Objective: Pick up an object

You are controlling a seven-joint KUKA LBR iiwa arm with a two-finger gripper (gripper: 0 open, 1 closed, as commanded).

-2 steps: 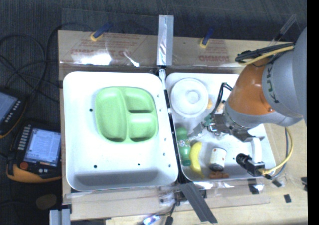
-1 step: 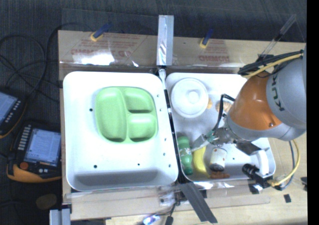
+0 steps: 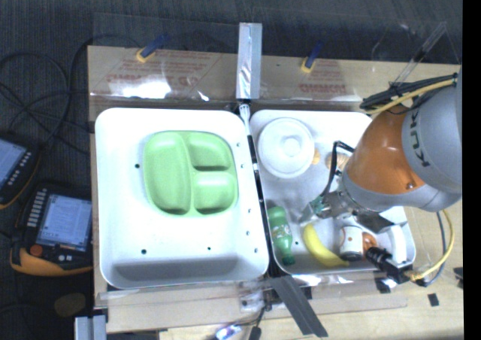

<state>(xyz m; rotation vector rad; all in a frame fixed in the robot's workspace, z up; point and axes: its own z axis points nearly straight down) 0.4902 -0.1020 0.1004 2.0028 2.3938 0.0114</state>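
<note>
The right bin (image 3: 331, 117) holds a white round container (image 3: 285, 147) at its far left, a green bottle (image 3: 280, 229) along its left wall, and a yellow banana (image 3: 322, 248) near its front wall. A small white and orange object (image 3: 353, 239) lies just right of the banana. My gripper (image 3: 322, 207) hangs low in this bin, just above the banana and right of the bottle, below the arm's orange band (image 3: 379, 162). The arm's bulk hides the bin's right half. I see nothing clearly held.
The left bin (image 3: 120, 256) holds a green divided plate (image 3: 189, 171). A metal post (image 3: 249, 60) stands behind the seam between the bins. Yellow and black cables (image 3: 409, 90) run at the upper right. Two screen devices (image 3: 64, 218) lie off the bench at left.
</note>
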